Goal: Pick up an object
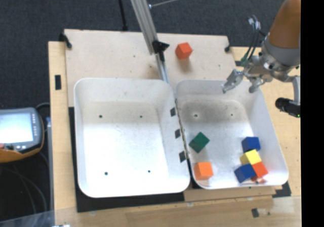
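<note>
The grey arm with its orange band point(285, 16) reaches in over the far right corner of the right-hand white bin point(268, 120), its tool point(242, 83) hanging above the bin's back rim with the two fingers spread apart and nothing between them. The blocks lie well apart from the tool, toward the bin's near end: a green block point(199, 142) sits below and to the left of the tool on the bin floor, an orange block point(204, 170) rests just beyond it near the front left corner, and a tight cluster gathers at the front right corner, where a blue block point(251, 144) stands closest to the tool, a yellow block point(250, 157) touches it from the near side, and a second blue block point(244, 172) and a red-orange block point(259, 170) press together against the front wall. Another orange block point(184, 50) sits outside both bins on the pale surface point(101, 54), up and to the left of the tool, beside a slanted aluminium post point(142, 11). The left-hand white bin point(81, 120) lies well to the tool's left, across the shared divide.
</note>
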Tool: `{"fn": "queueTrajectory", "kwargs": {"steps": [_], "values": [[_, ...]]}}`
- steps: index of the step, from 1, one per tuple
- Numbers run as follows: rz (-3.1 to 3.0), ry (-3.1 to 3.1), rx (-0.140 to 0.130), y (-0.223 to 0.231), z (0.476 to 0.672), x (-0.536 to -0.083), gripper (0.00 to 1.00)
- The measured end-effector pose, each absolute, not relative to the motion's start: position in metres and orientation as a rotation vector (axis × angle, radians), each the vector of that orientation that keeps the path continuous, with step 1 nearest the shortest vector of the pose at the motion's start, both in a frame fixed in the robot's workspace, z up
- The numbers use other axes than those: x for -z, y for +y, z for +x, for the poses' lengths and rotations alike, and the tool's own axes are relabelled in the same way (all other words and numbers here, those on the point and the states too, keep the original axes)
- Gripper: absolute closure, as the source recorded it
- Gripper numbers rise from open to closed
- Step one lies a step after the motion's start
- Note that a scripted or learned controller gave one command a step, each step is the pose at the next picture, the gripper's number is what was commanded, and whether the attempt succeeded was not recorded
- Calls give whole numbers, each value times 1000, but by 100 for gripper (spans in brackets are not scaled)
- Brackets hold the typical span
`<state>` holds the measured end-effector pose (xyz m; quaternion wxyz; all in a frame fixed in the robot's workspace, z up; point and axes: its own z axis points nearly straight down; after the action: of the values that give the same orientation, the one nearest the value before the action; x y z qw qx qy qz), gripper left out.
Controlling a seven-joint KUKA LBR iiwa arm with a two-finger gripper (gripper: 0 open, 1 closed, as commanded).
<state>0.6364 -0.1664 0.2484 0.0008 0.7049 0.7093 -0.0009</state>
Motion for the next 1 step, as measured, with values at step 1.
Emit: {"fn": "queueTrajectory", "kwargs": {"steps": [1], "values": [[2221,2234,7,-117,579,-153,0]]}}
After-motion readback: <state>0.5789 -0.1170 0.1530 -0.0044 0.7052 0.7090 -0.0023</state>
